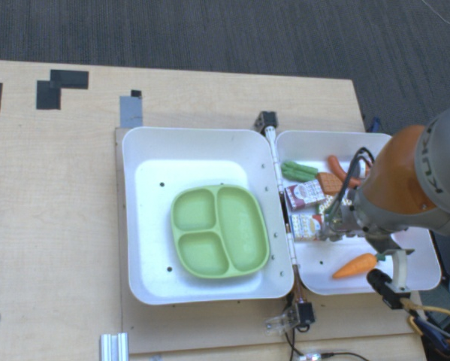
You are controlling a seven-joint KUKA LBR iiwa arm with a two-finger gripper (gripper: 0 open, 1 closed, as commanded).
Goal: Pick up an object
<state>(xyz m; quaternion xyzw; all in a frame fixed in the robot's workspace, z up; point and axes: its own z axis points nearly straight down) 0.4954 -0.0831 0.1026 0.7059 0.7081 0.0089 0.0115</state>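
Pincer (331, 228) is hanging low among packets (306, 210) in the right bin (427, 277), its grip impossible to tell, so nothing is looking lifted yet; carrot (355, 265) is lying nearby.

— What are the bins (134, 201) and the green tray (221, 232) like?
— Smooth plastic, faintly glossy.
— The bench (52, 201)?
— Pale matt wood grain. The carrot (354, 266) looks like smooth plastic; the floor (209, 21), rough dark carpet.
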